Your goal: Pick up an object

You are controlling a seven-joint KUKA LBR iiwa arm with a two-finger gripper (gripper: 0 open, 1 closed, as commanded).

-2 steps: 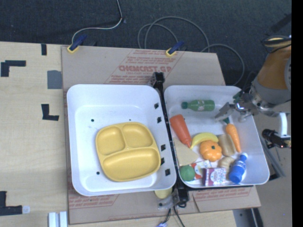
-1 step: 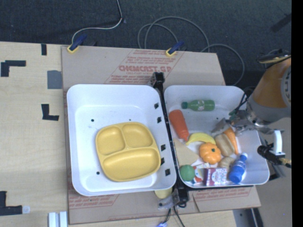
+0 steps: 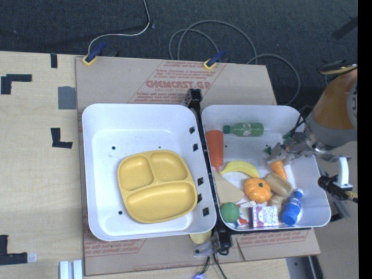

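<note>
**Gripper low over the right bin's far side**

The arm (image 3: 334, 112) reaches in from the right, its gripper (image 3: 283, 150) hanging over the right bin (image 3: 261, 110) near the right wall. Whether it is open or closed cannot be told, and nothing can be seen held in it. Just below it lie a small carrot (image 3: 279, 170), a brown potato-like piece (image 3: 279, 184) and an orange pumpkin (image 3: 257, 189). A green bottle (image 3: 243, 129) lies near the far wall. The left bin (image 3: 99, 121) holds a yellow divided plate (image 3: 157, 185).
</note>
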